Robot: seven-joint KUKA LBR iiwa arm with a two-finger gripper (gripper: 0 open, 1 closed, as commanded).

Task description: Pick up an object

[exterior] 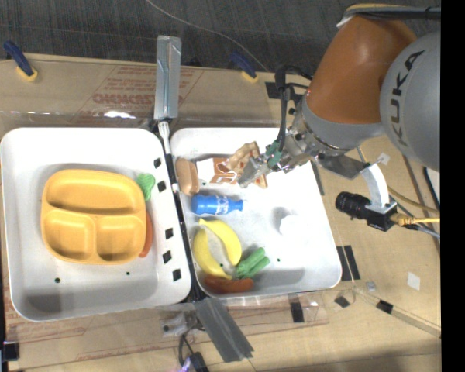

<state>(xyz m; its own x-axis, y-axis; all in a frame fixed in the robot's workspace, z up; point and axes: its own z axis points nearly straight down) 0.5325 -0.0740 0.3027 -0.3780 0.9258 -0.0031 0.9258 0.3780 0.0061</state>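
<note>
Objects in your right bin (318, 239), near to far: a sausage (231, 285), a banana (217, 246), a blue bottle (215, 204), a brown wrapper (236, 165). Your claw (257, 170) touches that wrapper; you cannot tell its grip. "KUKA" marks the arm (399, 91).

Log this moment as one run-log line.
arm: over right bin | gripper: at brown-and-white item, grasp unclear | blue bottle, banana: in right bin | yellow tray: in left bin

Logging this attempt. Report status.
Gripper low in right bin, over brown-and-white toy. Grasp unconfirmed. Blue bottle, banana close by.
</note>
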